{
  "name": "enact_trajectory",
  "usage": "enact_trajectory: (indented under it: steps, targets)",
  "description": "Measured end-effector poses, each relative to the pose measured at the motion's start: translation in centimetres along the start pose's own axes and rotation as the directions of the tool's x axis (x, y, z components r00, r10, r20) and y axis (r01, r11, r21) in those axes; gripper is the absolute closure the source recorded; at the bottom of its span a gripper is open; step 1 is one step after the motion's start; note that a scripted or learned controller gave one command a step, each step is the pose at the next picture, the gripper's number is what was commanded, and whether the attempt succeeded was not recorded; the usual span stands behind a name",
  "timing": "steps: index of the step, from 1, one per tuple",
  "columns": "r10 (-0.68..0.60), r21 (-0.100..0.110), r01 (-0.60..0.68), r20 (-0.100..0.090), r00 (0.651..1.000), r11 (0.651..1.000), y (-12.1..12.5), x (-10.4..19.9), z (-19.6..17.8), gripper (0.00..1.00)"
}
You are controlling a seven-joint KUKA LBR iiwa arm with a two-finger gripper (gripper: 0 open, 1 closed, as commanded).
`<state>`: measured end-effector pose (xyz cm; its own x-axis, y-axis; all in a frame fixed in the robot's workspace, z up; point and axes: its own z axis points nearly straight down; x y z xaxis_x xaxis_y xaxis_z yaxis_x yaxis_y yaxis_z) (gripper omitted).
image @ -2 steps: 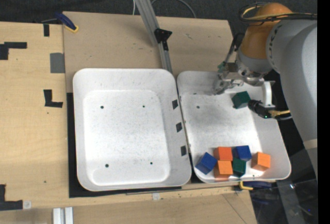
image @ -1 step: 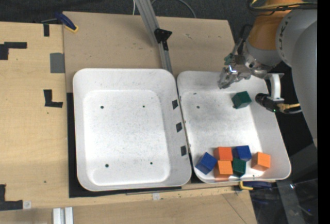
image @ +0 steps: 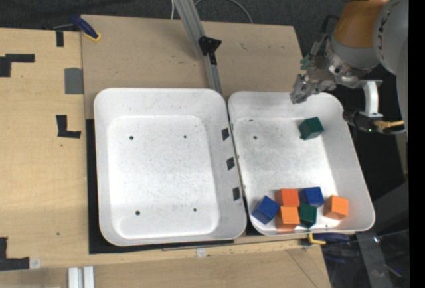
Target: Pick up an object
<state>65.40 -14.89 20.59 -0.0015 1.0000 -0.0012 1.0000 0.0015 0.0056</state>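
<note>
We see a green block (image: 310, 127) lying alone in the right bin (image: 279, 167), near its far edge. Our gripper (image: 301, 95) hangs just above it; its grip we cannot tell. More blocks (image: 299, 206) cluster at the near edge.

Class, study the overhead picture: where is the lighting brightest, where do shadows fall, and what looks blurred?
In the camera view, the left bin glares bright white, washing out its rim; the right bin is slightly greyer; the green block casts only a faint shadow; the gripper looks soft and smeared, its detail unreadable; the background floor is dark.
</note>
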Motion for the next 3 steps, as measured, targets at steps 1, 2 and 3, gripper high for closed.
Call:
enact_trajectory:
  steps: [1, 2, 3]
  targets:
    - [0.0, 0.001, 0.0, 0.0, 1.0, 1.0, -0.3, 0.0, -4.4, 1.0]
    - [-0.004, 0.008, 0.004, -0.003, 1.0, 1.0, -2.0, 5.5, -3.1, 1.0]
    - [-0.005, 0.01, 0.005, -0.003, 1.0, 1.0, -3.8, 11.0, -2.0, 1.0]
